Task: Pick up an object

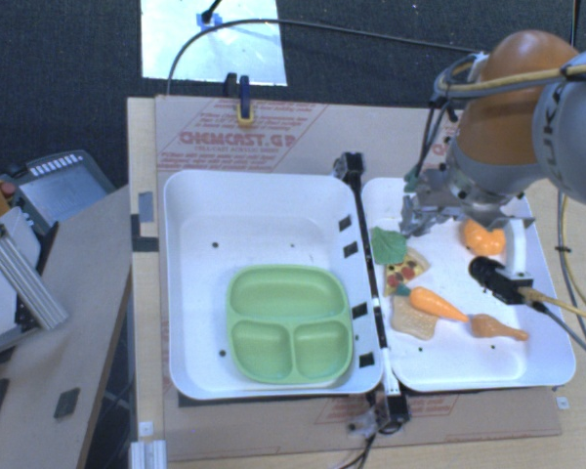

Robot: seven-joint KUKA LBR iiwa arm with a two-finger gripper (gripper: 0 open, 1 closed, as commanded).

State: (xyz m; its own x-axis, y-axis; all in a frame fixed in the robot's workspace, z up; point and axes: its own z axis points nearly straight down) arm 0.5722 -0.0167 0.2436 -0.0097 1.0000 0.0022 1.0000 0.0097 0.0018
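Green leaf-shaped toy [389,245] in right bin [469,364], against its left wall, toward the far half. Just in front of it, touching or nearly so, a flat pizza-slice piece [407,272] with red and green dots. Next toward the near edge, an orange carrot [438,304] lying slantwise, thick end over a tan bread-like slice [412,322]. Right of the carrot tip, a tan-orange drumstick-like piece [498,327], near the bin's middle, pointing to the right wall. Rounded orange piece [481,235] near the far edge, partly hidden under the wrist. Gripper [420,215] low over the far-left part of the right bin, just above and beside the leaf toy; contact unclear; open or closed, cannot tell. Grey arm [527,96] with orange band in from the right. Left bin [254,213] touching the right bin along the shared wall, with a green three-compartment plate [288,322] at its near-right corner. Cardboard sheet [273,130] under both bins.
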